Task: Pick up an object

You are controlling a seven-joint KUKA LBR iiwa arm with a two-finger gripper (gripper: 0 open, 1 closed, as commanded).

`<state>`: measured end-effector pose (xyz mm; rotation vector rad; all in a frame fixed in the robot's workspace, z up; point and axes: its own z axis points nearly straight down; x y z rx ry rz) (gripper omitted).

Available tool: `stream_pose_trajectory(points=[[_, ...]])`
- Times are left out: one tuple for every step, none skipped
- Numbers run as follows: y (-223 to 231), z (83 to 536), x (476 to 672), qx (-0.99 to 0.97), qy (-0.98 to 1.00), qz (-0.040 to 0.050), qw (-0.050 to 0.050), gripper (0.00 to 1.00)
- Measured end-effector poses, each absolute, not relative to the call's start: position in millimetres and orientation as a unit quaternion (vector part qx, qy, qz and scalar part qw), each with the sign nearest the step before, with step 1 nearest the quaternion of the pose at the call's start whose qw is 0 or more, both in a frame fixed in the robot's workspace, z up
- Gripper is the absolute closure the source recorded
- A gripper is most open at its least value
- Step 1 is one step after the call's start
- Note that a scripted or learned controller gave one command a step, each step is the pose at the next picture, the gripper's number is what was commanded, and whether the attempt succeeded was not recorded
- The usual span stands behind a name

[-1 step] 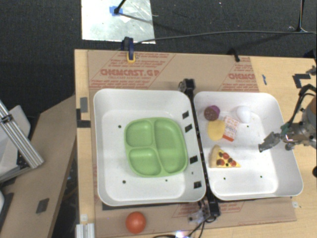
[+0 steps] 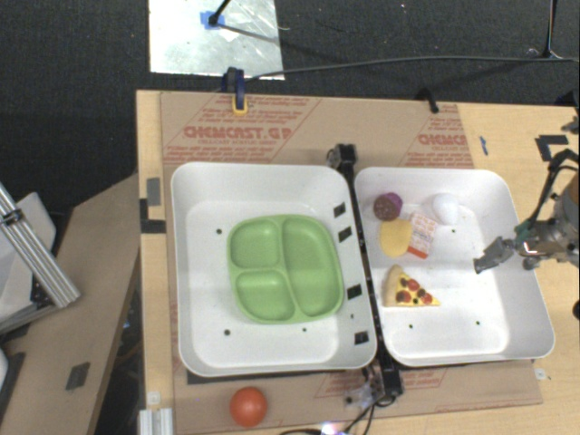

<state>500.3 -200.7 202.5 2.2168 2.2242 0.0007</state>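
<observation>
One grey two-finger gripper [image 2: 494, 256] hangs over the right white bin [image 2: 524, 329]; we cannot tell how it is set. Left of it, apart, we see a toy pizza slice [image 2: 410, 290], yellow piece [image 2: 395, 237], white ball [image 2: 445, 207] and purple ball [image 2: 388, 206]. A green divided plate [image 2: 284, 269] fills the left bin.

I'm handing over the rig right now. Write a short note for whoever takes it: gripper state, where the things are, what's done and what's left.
Gripper: over the right side of the right bin, nothing visibly between its fingers; open or shut can't be told.
Right bin items, all toward its left half: pizza slice, yellow piece, dark purple ball, white ball, small red-and-white packet.
Left bin: green divided plate.
Orange ball sits on the bench, in front of the left bin.
Done: nothing lifted.
Left: pick up one object.
</observation>
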Motion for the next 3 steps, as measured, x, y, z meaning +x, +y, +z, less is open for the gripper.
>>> stream_pose_trajectory(points=[[-197,161,501.4,0.707,0.708,0.0003,0.001,0.0],[-197,118,495.7,0.707,0.707,-0.0001,-0.001,0.0],[-197,83,496.2,0.707,0.708,0.0001,0.0,0.0]])
